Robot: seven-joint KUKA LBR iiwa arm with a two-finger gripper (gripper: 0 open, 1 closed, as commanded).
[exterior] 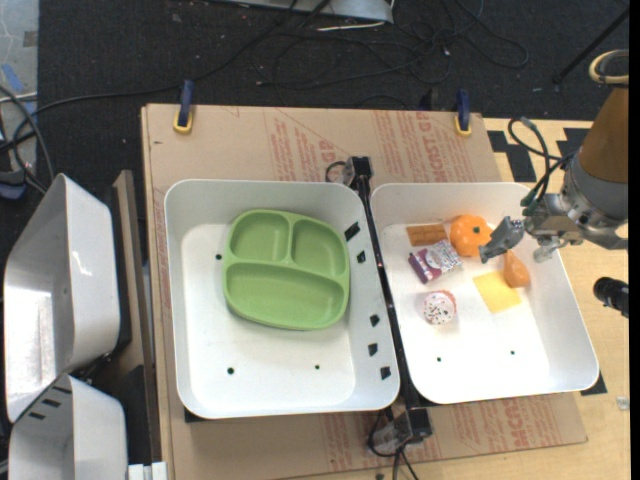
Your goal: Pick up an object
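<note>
- The table (300, 133) was seen as a brown board with red print, held at its far edge by two clamps (183, 108), probably so that it would not slide during the tries.
- Around it, a dark floor (100, 28) with loose cables was visible, and white containers (55, 278) were standing at the left.
- Two shallow white bins were placed side by side on the table, touching along the middle; the left bin (200, 368) and the right bin (540, 368) were likely set so to keep the things within reach of the arm.
- The arm (605, 168) was reaching in from the right, above the far right corner of the right bin.
- A green divided plate (288, 270) was lying flat in the left bin, well apart from the small things.
- The tool (525, 230) was held low over the right bin, just beside the orange fruit; whether its fingers were apart or together could not be told, and nothing was seen clamped.
- The small things were gathered in the far half of the right bin: an orange fruit (469, 234), a yellow flat piece (497, 292), a purple packet (434, 262), a round speckled thing (438, 308), a small orange piece (515, 271) and a brown piece (426, 234).
- It was judged that the pick was not yet done, and that the orange fruit or the small orange piece was the nearest candidate.
</note>
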